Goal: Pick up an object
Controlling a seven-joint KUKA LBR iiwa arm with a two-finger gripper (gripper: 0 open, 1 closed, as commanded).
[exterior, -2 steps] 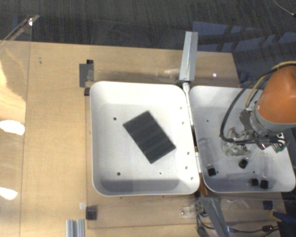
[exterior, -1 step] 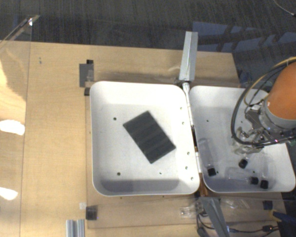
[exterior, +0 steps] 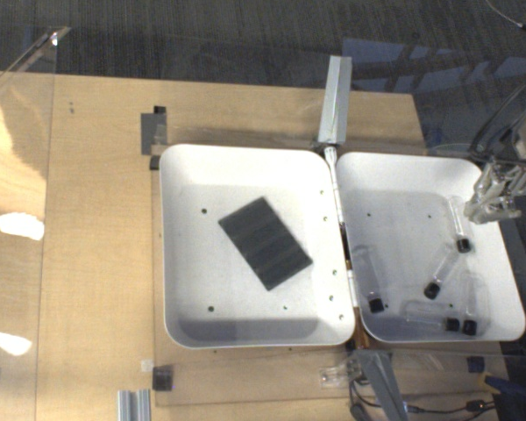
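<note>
One clear tube [exterior: 458,226] just beside the gripper [exterior: 495,202], right bin [exterior: 394,169].
Tube lies down-left of the gripper, long axis near vertical, black-capped below; gripper's opening cannot be told.

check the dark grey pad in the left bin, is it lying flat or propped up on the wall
Lying flat. The dark grey pad rests on the left bin floor, turned diagonally, apart from every wall.

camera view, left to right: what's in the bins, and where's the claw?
Dark grey flat pad in the left bin → clear tubes with black caps in the right bin → claw over that bin's right rim.
</note>
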